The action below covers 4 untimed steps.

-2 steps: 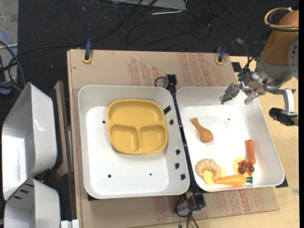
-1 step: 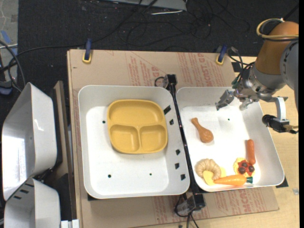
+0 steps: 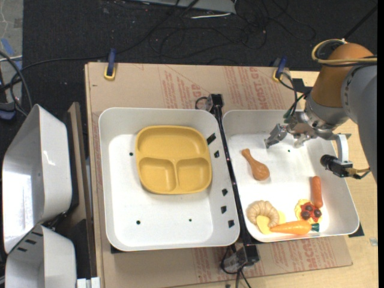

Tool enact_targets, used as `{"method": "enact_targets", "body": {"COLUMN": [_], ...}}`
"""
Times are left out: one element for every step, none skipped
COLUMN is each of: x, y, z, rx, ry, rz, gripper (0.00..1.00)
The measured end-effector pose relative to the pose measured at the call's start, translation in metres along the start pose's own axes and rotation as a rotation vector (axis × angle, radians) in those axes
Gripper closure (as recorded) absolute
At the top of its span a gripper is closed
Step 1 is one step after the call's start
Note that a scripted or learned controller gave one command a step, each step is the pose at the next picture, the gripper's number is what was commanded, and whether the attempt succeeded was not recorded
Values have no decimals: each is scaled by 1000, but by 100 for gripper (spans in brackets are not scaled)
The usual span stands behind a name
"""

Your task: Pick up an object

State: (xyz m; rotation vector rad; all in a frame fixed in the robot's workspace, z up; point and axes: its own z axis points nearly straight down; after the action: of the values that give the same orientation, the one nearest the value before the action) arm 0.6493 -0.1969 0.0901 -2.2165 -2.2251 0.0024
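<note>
The arm (image 3: 345, 86) is being extended in from the right, over the far part of the right bin (image 3: 240, 120). The gripper (image 3: 287, 135) is being held low above the bin floor near the far wall. Its fingers (image 3: 275, 138) are being kept spread, and nothing is being pinched between them.

Several objects are being held in the right bin. A wooden spoon (image 3: 256, 164) is lying just in front of the gripper, apart from it, with its bowl toward the near side. A sausage (image 3: 316, 191) is lying near the right wall. A croissant (image 3: 263, 210) is resting at the near wall, and a banana (image 3: 263, 223) is tucked just beside it. A carrot (image 3: 291, 226) is lying along the near wall, touching the banana end. A yellow piece with dark and red spots (image 3: 309, 210) is sitting just behind the carrot.

In the left bin (image 3: 120, 209) a yellow tray (image 3: 174, 159) with three compartments is being borne, toward the far side.
</note>
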Motion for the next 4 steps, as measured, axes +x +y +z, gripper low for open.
{"method": "enact_targets", "body": {"x": [0,2,12,15], "y": [1,2,7,2], "z": [-13,-55,-104,-165], "rx": [-5,-4,-6,-7], "ry": [-2,0,-1,-1], "rz": [-1,1,0,0], "gripper": [100,100,100,100]}}
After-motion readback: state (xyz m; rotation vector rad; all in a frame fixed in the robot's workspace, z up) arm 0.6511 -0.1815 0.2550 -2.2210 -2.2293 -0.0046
